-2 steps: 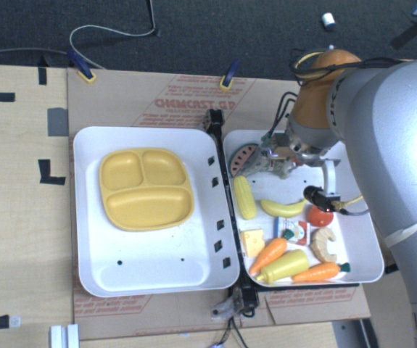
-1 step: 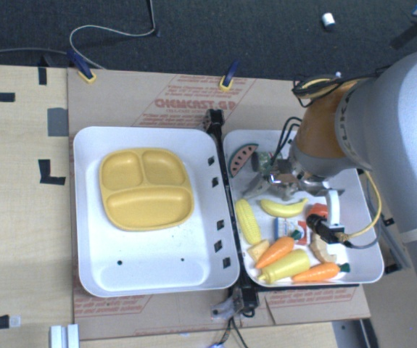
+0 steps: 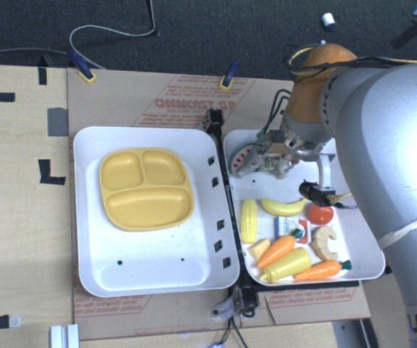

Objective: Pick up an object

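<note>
Nearest the viewer, along the front wall of the right bin [image 3: 373, 261], lie an orange carrot [image 3: 317, 270] with a green tip and a yellow squash [image 3: 289, 264], the two side by side. Just behind them a second carrot [image 3: 276, 251] points toward the bin's left wall, and a pale, knobbly piece of toy food [image 3: 324, 242] sits at the right. Further back, a small blue-and-white packet [image 3: 288, 228] lies between an ear of corn [image 3: 249, 220] on the left and a red tomato [image 3: 320, 213] on the right; a banana [image 3: 283, 207] rests crosswise just beyond the packet. The left bin [image 3: 92, 259] holds a yellow divided plate [image 3: 147, 188] with three compartments, set toward its back half. At the rear of the right bin, the gripper [image 3: 260, 159] hangs over the back left corner, apart from the toy foods; whether it is released or clenched cannot be told, as its tip is blurred against the bin floor. Behind it rise the orange band [image 3: 311, 93] and the grey arm [image 3: 382, 136], entering from the right. Both bins rest on a cardboard sheet [image 3: 143, 96].
</note>
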You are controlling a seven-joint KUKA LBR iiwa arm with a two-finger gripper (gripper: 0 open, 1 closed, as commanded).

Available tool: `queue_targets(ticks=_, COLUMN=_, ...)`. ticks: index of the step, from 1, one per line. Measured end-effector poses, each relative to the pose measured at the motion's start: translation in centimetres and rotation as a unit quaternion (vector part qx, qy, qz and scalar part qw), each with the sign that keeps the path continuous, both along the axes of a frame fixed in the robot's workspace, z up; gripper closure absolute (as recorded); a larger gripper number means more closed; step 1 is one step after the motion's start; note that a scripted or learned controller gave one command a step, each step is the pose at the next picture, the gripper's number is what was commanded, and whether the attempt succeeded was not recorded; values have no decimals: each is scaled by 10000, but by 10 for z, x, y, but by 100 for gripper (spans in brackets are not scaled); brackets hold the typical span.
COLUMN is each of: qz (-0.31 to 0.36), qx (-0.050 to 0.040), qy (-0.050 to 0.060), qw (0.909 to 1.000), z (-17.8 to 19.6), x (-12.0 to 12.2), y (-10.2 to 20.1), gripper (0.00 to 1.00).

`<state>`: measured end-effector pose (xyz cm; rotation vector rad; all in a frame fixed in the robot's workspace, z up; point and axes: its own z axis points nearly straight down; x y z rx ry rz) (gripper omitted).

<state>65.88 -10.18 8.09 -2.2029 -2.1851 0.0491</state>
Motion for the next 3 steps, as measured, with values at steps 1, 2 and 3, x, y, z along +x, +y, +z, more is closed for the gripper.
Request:
queue_targets(ticks=1, qz=41, qx=-34, qy=-241, qw=9997, z=4, x=-22, y=7, gripper=0)
queue_targets(ticks=2, qz=2, qx=8, qy=20, qw=10000, z=-1, x=-1, y=3, gripper=0)
queue_targets(ticks=3, qz=11, qx=-12, qy=-66, qw=10000, z=0, x=-6, y=5, gripper=0)
